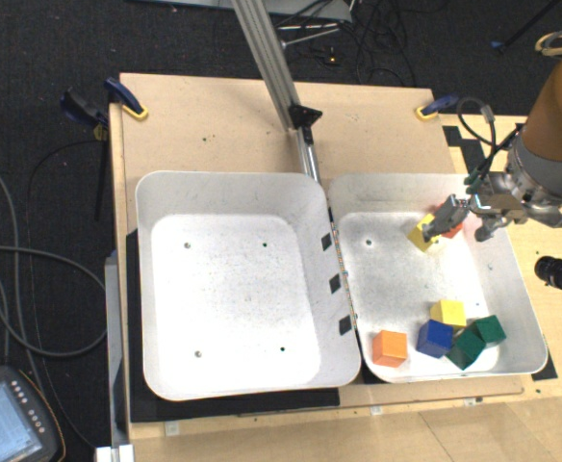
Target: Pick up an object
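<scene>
Near edge of the light wooden table (262, 431): bare strip in front of both bins. Right white shallow plastic bin (396, 277), near corner: a cluster of small cubes, packed close. Orange cube (390, 347) sits at the left of the group, slightly apart; blue cube (436, 339) is next to it, touching a yellow cube (448, 313) behind it; two dark green cubes (481, 333) lie at the right, against the bin's near rim. Middle of this bin's floor is open. Left white shallow plastic bin (228, 277) offers a wide bare floor.

Farther back in the right bin, near its far right wall: a small yellow block (422, 234), tilted, with a red-orange piece (451, 210) just behind it. End effector (445, 222) is right at this block; fingers dark and blurred, so cannot tell whether clenched or released, nor whether the block is held.

Arm (550, 152) enters from the right, orange band above grey wrist, wrist angled down-left over the bin's far right corner.
</scene>
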Motion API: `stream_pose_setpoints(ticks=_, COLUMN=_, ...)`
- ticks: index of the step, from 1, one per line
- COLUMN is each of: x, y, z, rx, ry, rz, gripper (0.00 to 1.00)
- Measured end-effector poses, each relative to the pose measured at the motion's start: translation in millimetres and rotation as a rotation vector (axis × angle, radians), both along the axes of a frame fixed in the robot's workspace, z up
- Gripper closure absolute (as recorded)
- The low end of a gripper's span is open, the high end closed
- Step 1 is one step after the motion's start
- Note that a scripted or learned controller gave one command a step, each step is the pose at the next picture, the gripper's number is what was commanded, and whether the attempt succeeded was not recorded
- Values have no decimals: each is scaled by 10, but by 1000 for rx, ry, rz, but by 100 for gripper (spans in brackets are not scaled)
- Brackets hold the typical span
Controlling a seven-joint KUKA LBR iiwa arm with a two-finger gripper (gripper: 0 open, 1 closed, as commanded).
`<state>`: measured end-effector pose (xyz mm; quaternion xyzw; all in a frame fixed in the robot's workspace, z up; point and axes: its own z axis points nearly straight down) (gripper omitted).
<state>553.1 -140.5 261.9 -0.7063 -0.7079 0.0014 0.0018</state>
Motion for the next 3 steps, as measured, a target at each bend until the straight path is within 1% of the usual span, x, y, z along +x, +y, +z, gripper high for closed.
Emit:
stream_pose_setpoints(ticks=1, x=7, y=-2, z=24, rx=-1, ry=-4, rz=-2, gripper=0)
stream_pose_setpoints(ticks=2, x=-44, y=20, z=-420, rx=-1, ry=-1, rz=-3, gripper=0)
stream_pose_setpoints(ticks=3, x=-137, y=-16, z=-1006, rx=0, ry=2, rz=-4, gripper=0)
